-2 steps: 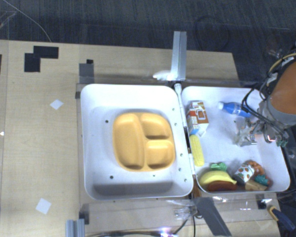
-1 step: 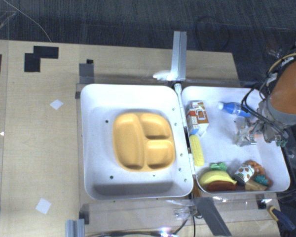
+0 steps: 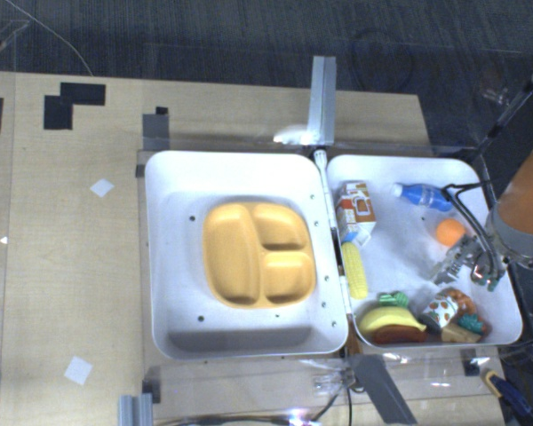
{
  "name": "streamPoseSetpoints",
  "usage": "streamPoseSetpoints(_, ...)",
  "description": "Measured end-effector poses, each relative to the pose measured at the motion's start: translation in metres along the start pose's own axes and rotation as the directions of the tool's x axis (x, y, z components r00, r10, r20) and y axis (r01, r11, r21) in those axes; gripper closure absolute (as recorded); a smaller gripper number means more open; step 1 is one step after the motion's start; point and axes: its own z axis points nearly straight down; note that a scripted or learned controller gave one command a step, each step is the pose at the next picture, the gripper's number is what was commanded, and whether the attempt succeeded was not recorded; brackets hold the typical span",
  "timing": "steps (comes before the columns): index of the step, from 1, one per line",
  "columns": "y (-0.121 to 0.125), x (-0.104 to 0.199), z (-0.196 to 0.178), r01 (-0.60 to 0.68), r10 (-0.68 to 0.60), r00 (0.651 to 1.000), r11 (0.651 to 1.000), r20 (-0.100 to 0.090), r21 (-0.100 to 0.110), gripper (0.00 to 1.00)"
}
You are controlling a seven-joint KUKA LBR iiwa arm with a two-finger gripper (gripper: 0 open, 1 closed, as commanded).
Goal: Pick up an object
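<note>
Low over the right bin point(image 3: 506, 313), near its right wall, the gripper point(image 3: 469, 267) hangs from the grey arm point(image 3: 526, 204) that enters from the right; whether it is released or clenched cannot be told, since its metal parts blur together. Both bins sit side by side on the pale wooden surface point(image 3: 62, 264). Inside the left bin point(image 3: 173, 238) lies a yellow divided tray point(image 3: 256, 253), alone near the middle. Along the right bin's left wall lie a small carton point(image 3: 354, 211) and, below it, a yellow corn cob point(image 3: 354, 271). A blue bottle point(image 3: 424, 196) lies near the top edge. An orange ball point(image 3: 450, 231) rests just above and left of the gripper, close but apart. At the bottom, a banana point(image 3: 389, 319) leans on something dark red, hard to make out, and a crumpled printed packet point(image 3: 457, 314) lies just below the gripper.
</note>
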Motion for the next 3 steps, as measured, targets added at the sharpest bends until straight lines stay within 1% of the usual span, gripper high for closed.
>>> streamPoseSetpoints(1,0.073,-0.112,0.009,-0.162,0.163,0.987,0.987,-0.007,0.008,0.00)
streamPoseSetpoints(2,0.075,-0.114,-0.004,-0.156,0.156,0.988,0.988,-0.001,0.005,1.00)
streamPoseSetpoints(3,0.096,-0.075,-0.086,-0.669,0.669,0.743,0.743,0.001,-0.003,1.00)
